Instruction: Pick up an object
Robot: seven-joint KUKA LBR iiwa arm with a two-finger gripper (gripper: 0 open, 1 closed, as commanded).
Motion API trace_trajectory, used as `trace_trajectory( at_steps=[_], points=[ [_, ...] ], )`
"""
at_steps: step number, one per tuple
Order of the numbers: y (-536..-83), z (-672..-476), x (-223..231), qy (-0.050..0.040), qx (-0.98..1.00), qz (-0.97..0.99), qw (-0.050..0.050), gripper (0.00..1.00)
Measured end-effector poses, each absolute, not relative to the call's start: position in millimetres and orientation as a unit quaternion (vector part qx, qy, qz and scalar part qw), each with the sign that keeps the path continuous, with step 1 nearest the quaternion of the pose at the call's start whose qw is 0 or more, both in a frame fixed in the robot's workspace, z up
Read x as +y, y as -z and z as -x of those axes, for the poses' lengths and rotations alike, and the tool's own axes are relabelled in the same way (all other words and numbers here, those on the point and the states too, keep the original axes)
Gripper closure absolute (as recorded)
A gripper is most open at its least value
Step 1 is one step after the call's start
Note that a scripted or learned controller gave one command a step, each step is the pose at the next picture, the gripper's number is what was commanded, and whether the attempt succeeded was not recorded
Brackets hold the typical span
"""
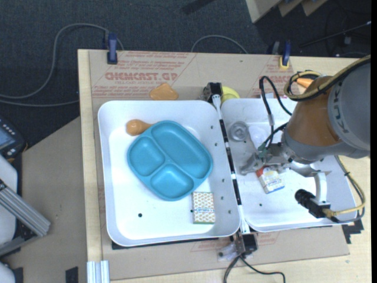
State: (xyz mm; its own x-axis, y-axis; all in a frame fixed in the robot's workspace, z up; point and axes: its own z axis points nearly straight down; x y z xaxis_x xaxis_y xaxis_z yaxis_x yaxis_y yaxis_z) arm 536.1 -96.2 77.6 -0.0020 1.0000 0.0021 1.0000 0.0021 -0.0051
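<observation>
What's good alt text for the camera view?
A grey arm with an orange band reaches into the right white bin, its tool low beside a small white packet. The left white bin holds a blue sectioned plastic tray, an orange rounded object and a patterned box.

A robotics lab: clamped bench board (177, 75), trailing cables (70, 34), two white bins (112, 158) under a KUKA arm (330, 117).

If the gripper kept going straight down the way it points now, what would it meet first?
Probably the small white box lying on the floor of the right bin: the gripper hangs just above it. Height is hard to judge in this slanted view, so it might land beside the box.
</observation>
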Motion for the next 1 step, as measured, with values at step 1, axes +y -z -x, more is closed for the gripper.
trace_trajectory(
  at_steps=[1],
  points=[
    [-94.7, -537.9, -98.8, 0.0005, -0.707, 0.707, -0.001, 1.0]
  ],
)
